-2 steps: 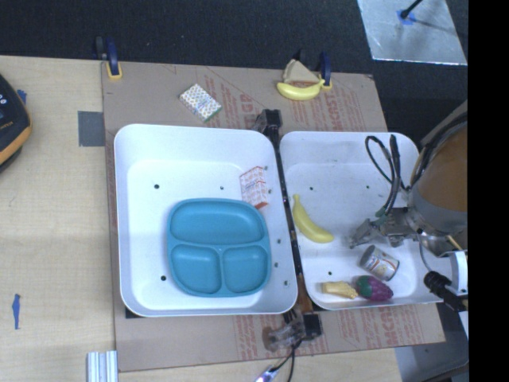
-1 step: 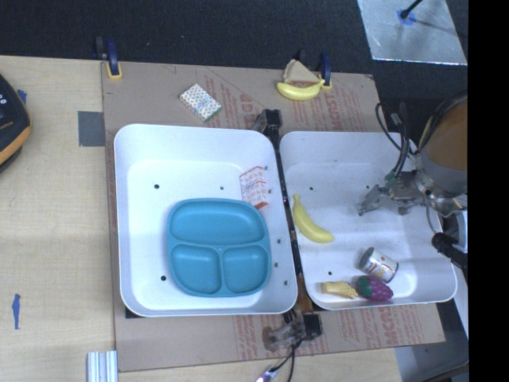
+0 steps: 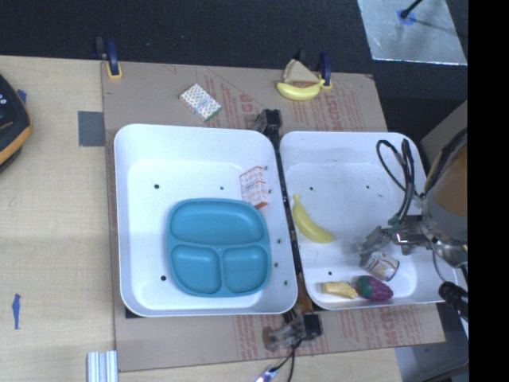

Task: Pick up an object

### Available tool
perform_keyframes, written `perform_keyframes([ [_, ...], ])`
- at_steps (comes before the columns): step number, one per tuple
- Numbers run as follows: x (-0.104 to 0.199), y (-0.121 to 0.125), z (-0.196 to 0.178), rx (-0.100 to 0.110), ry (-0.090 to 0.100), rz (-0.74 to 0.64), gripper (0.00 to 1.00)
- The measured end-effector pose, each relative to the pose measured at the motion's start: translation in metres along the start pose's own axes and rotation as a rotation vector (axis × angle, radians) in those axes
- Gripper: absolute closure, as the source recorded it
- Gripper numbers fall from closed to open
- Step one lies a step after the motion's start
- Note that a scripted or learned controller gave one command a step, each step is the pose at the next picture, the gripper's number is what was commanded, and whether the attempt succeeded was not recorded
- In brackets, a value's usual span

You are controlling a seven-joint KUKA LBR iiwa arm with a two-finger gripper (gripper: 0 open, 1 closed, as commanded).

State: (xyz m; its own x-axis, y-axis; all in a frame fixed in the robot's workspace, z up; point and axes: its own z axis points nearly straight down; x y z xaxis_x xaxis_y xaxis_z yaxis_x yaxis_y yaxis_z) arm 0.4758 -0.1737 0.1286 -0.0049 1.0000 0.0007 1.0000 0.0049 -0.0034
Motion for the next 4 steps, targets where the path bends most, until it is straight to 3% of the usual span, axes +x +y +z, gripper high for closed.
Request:
perform_keyframes([
  [1,-0.001,0.000,-0.010,0.002,-0.001,-0.003,1.00],
  [2,0.026,0.075,-0.047,-0.001,0.000,0.001,1.00],
  [3,0.076,0.103,-0.054,-0.002,0.000,0.000,1.00],
  [4,0.128,0.092,-0.063,0.002,0.000,-0.001,1.00],
])
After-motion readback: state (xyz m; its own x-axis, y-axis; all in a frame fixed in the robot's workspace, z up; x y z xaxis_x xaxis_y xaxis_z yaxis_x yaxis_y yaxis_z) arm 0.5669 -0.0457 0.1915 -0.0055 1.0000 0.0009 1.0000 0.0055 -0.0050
